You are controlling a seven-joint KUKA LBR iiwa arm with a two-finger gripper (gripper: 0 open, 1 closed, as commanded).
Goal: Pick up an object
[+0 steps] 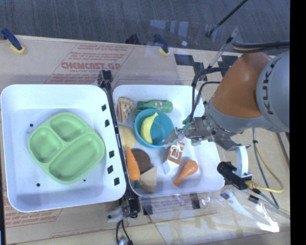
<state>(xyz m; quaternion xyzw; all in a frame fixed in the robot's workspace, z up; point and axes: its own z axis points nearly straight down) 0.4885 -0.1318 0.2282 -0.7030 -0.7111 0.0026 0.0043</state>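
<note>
Yellow banana [149, 126] is lying in the blue bowl [163, 124], right bin [204, 185] | long way running near-left to far-right | gripper [179, 133] is hovering at the bowl's right rim | can't tell its grip.

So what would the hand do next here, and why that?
Probably ease straight down a little. The hand hangs at the right rim of the blue bowl that holds the banana, just above the small orange and white packet. I can't see anything between its fingers, so it hasn't got hold of anything yet.
</note>
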